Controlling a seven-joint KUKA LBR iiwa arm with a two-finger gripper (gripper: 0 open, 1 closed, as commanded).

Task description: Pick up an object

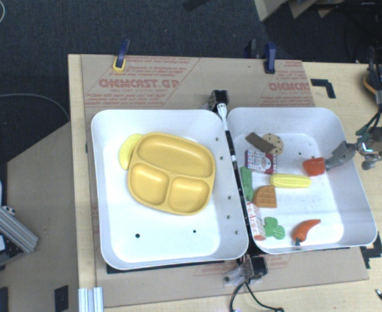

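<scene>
Though the right-hand shallow white bin (308, 125) holds many toy foods, we take the small red rounded plastic piece (314, 166) as the one at stake, since it lies nearest the arm. It is bright red and squat, and it rests on the bin floor near the right wall.

The grey two-finger gripper (338, 155) reaches in over that wall, just right of the red piece and slightly above it in the view. Its tip looks to be touching the piece or very close to it. We cannot tell whether it is spread or clenched, and we see nothing held in it.

Just left of the red piece and below it lies a yellow plastic corn cob (290, 182), the closest neighbour. Farther left are a red-and-white packet (259, 162), a brown round cookie (265, 142) and an orange wedge (265, 197). Below the red piece, well apart, lies a red chili pepper (306, 228), with a green leafy toy (273, 229) to its left. Far left of the red piece, the other white bin (112, 194) carries a yellow three-compartment tray (171, 173).
</scene>
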